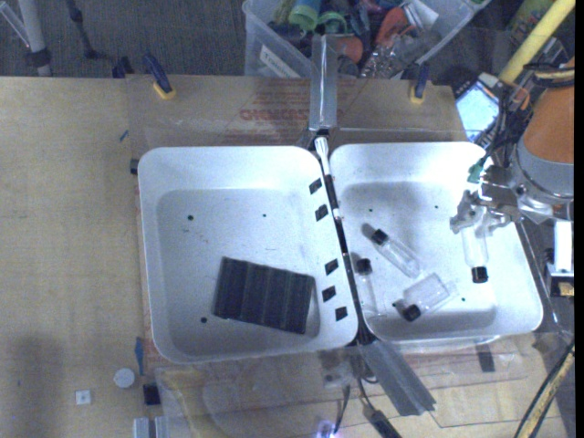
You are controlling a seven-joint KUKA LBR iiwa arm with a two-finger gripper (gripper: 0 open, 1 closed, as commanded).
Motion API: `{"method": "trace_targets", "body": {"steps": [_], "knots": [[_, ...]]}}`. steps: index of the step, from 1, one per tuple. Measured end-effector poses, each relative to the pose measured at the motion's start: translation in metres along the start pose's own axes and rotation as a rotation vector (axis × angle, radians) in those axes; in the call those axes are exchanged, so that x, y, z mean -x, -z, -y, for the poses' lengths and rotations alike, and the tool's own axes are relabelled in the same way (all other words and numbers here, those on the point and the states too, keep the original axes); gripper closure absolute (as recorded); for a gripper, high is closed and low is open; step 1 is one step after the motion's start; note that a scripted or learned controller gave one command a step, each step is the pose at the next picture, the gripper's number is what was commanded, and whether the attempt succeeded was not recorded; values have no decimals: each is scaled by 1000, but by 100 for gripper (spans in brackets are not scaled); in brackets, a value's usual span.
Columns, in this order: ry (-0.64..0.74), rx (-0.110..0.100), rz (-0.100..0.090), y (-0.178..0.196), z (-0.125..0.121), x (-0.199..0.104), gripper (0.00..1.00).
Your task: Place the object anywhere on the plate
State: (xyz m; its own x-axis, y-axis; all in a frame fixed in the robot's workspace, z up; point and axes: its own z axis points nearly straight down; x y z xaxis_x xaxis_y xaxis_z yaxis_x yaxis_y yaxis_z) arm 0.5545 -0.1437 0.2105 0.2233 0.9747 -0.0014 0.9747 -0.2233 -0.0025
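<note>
The plate [265,297] is a dark ribbed rectangle lying flat in the left bin [164,181], toward its front. My gripper [475,225] is over the right side of the right bin [429,158]. A clear vial [474,254] with a black cap at its lower end hangs down between its fingers. The gripper and the vial are far to the right of the plate, across the divider between the bins.
Two more clear black-capped vials [391,248] [425,296] and a small black piece [361,266] lie on the right bin's floor. Black tabs [328,267] line the divider. A clear tub of assorted items [356,7] stands behind the bins.
</note>
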Motion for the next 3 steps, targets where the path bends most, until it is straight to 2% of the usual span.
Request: {"method": "trace_targets", "body": {"steps": [1, 2, 3], "knots": [[-115, 3, -1, -27, -28, -68, 100], [133, 4, -1, 5, -15, -131, 100], [6, 3, -1, -26, -20, -208, 100]]}}
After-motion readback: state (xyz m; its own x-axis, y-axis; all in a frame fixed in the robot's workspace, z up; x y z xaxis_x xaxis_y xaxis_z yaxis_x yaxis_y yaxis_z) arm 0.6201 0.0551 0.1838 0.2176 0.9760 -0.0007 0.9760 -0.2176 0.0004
